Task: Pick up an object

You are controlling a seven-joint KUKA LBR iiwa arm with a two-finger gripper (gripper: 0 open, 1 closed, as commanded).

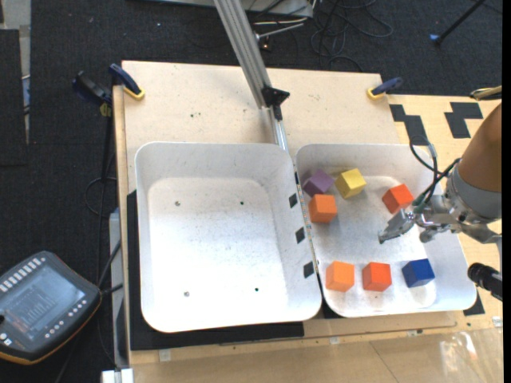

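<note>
Reaching in from three o'clock, the arm [481,174] hangs low over the right bin [447,294], which sits beside the left bin [215,238] on the tabletop [200,102]. The step in hand looks like the approach: nothing sits between the fingers, so the pick is not yet made. The hand [393,234] points toward nine o'clock, tilted down at the bin floor, and its dark tips appear slightly spread, though the gap is small and hard to read. Candidate objects lie all around it in the right bin: a red block [397,198] just beside it at twelve o'clock, a blue block [417,273] near at five o'clock, a red-orange block [377,277] at six o'clock, an orange block [340,276] at seven o'clock. Farther off, toward ten o'clock, sit another orange block [322,208], a yellow block [350,183] and a purple block [318,183], the last two close together. The next move likely calls for centring the tips over one block, probably the red one, then descending and closing squarely on its sides.
</note>
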